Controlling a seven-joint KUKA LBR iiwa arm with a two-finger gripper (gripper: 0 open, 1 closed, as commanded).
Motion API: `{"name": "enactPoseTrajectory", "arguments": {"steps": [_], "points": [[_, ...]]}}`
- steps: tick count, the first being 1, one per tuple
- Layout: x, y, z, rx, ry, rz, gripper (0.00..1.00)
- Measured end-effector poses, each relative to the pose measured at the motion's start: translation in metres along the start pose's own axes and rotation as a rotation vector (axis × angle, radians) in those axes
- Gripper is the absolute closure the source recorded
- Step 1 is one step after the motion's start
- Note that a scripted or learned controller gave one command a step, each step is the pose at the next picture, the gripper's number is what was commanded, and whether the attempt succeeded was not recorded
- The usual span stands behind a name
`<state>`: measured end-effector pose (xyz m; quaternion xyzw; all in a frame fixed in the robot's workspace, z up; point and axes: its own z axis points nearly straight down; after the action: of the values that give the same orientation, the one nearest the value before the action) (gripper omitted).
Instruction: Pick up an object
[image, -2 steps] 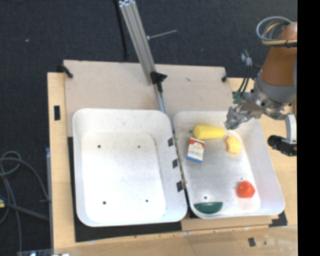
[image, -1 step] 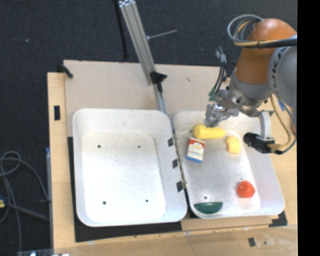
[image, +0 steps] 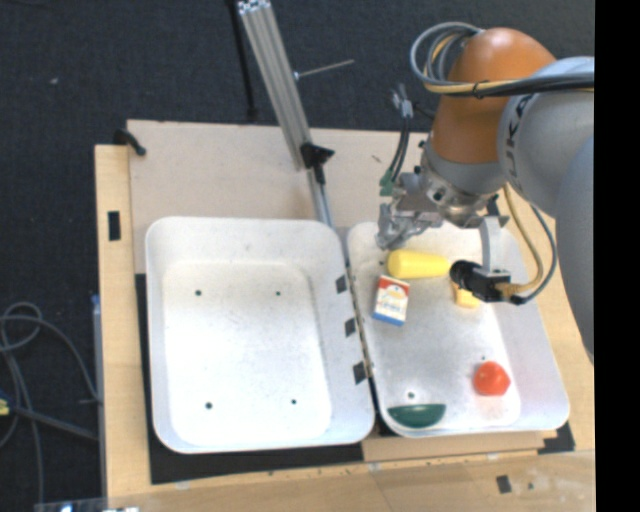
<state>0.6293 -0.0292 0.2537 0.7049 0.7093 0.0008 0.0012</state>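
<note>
Seemingly the nearest candidate is the yellow block (image: 417, 265), lying on its side near the back of the right bin (image: 540, 370), just left of centre along that edge. A small red-and-white box (image: 391, 299) sits just in front of it and slightly left, close but apart as far as can be told. Further toward the near edge rest an orange ball (image: 490, 379) and a dark green bowl (image: 417, 413), well apart from the block. A second yellow piece (image: 466, 294) peeks out to the right, partly covered by a black fitting on the arm.

The jaws (image: 395, 232) hang at the bin's back left corner, just above and left of the block's left end, not around it. Whether they are spread or pressed together cannot be told; the tips blur into the metal of the wrist. Nothing shows between them.

My reading is that the approach step is in hand, with no grasp made. The next move would call for shifting slightly right and forward to centre over the block, then descending to straddle it across its narrow width.

The left bin (image: 160, 300) adjoins on the table (image: 120, 200).
</note>
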Motion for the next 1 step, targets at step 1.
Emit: {"name": "enactPoseTrajectory", "arguments": {"steps": [1], "points": [[0.0574,0.0189,-0.0028,0.0,0.001,-0.001,1.0]]}}
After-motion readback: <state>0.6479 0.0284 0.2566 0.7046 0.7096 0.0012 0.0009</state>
